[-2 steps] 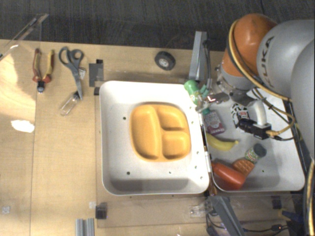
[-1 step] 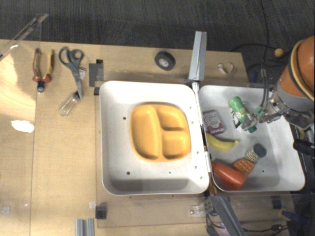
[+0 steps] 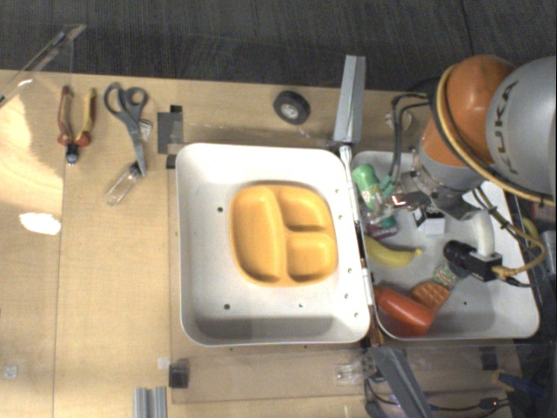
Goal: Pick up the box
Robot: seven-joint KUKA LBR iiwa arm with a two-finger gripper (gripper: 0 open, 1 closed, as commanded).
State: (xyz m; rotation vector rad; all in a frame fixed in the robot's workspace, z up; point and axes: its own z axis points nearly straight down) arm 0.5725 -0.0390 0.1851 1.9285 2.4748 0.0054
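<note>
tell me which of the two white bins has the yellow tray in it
The left bin. A yellow tray with three compartments sits in its middle. The right bin, under the arm, has small things instead: a banana, a green bottle, a red item.

My arm (image 3: 500,120) runs off the right edge & covers much of the right bin (image 3: 522,325). Fingers buried under my wrist, can't tell their state. Green bottle (image 3: 367,184) partly hidden. Box: can't pick it out.

the bench (image 3: 87,259) is seen from one fixed camera set above, tilted slightly downward; both white bins (image 3: 200,233) are taken in, with dark floor (image 3: 218,16) along the top.
</note>
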